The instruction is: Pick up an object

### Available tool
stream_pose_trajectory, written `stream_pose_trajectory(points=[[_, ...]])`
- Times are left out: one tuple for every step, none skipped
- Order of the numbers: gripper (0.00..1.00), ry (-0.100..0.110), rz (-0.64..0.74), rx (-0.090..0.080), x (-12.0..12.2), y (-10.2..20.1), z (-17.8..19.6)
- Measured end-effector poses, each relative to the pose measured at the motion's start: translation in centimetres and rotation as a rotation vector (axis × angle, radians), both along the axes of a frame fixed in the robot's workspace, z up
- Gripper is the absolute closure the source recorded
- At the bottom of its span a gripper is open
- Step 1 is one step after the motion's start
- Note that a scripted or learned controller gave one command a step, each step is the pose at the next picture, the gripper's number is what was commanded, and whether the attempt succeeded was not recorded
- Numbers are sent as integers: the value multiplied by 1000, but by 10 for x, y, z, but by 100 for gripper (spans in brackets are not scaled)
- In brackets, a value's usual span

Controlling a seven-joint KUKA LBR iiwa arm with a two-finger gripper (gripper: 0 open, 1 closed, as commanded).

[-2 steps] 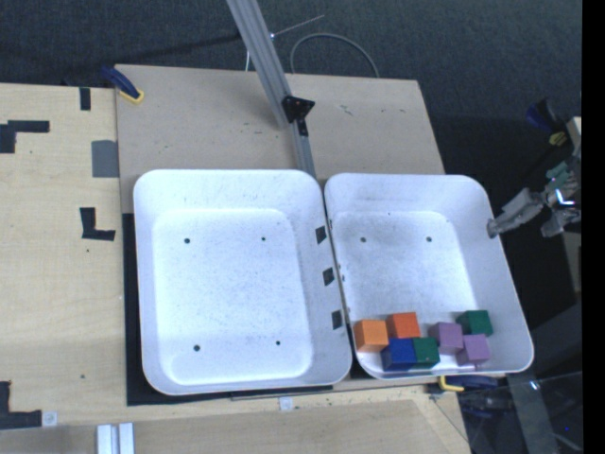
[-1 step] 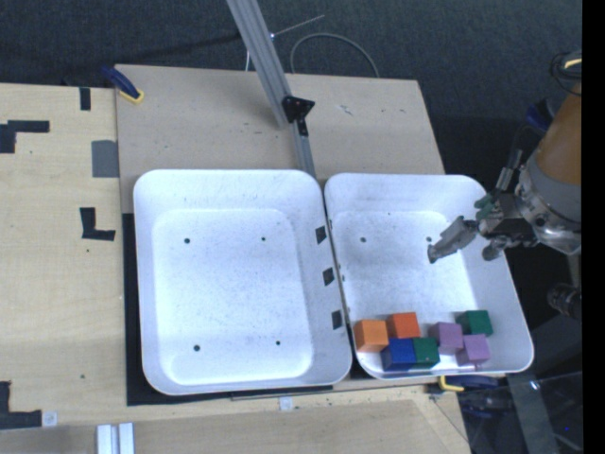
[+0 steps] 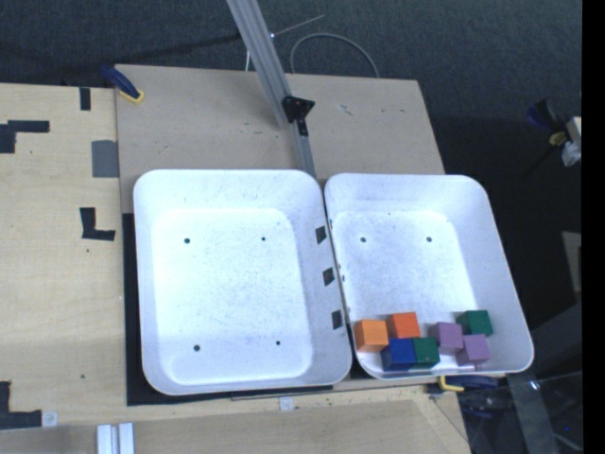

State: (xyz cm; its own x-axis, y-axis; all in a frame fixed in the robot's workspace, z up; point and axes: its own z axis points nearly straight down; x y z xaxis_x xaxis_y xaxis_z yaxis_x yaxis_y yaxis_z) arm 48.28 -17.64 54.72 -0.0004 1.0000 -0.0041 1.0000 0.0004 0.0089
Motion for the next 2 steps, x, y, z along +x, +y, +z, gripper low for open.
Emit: stream_pose_trajectory(points=[[0, 10, 1, 3, 70, 45, -129], [0, 19, 4, 7, 29, 100, -202]])
